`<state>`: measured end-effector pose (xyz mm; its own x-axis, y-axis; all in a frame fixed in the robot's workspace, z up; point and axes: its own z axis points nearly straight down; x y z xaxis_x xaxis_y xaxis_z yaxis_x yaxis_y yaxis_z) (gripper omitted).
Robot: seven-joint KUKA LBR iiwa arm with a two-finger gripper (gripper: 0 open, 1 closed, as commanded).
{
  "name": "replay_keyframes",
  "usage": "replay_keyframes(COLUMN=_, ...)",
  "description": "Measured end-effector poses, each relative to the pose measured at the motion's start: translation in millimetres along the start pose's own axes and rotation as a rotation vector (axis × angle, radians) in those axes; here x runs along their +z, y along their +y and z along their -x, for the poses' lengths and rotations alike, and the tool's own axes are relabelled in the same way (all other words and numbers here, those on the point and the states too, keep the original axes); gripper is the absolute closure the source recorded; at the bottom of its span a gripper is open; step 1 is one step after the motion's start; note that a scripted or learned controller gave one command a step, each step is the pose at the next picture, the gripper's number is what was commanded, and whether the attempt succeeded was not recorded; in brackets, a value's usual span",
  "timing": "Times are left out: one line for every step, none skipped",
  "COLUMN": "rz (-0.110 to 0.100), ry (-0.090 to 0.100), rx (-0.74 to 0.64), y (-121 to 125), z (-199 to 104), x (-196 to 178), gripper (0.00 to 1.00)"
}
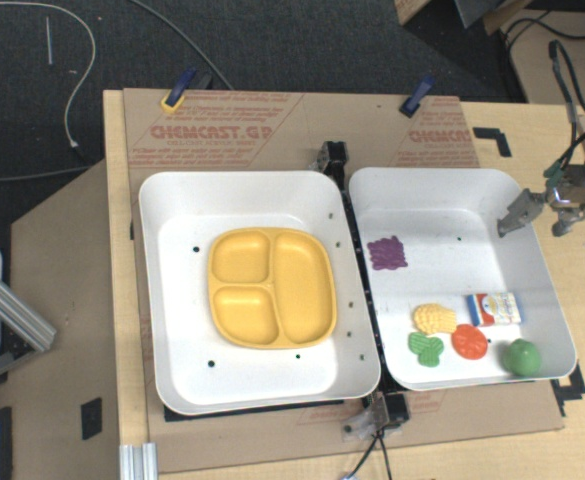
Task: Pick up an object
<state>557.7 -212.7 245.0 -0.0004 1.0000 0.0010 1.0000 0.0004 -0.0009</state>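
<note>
Closest to the camera, along the near side of the right bin [442, 183], sits a row of small toys. A green ball [520, 357] lies in the corner at about 5 o'clock in that bin. Just beside it, toward 9 o'clock, is a red round toy [469, 342], and next comes a green leafy toy [425, 348]. A bumpy yellow toy [433, 317] sits just behind those two, toward 12 o'clock. A little box [493, 309] in red, white and blue lies near the red toy, at about 1 o'clock from it. None of these toys is lifted; they all rest on the bin floor. A bit farther back, at about 10 o'clock from the yellow toy, is a purple bunch of grapes [387, 253] by the left wall of the right bin. In the left bin [172, 268] lies a yellow plate [271, 287] with three parts, near the middle. Farther away, at 3 o'clock on the bench [272, 118], the gripper [538, 215] hangs over the far right edge of the right bin, well apart from the toys. Its two fingers are spread apart, and nothing is between them. At the far edge of the bench, two blue clips [417, 96] pinch the cardboard.
</note>
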Motion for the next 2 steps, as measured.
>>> replay_keyframes(rz=-0.001, ry=0.000, rx=0.000, y=-3.4, z=-2.5, x=40.5, gripper=0.00)
replay_keyframes(rz=-0.005, ry=0.002, rx=0.000, y=-4.1, z=-10.5, x=85.4, gripper=0.00)
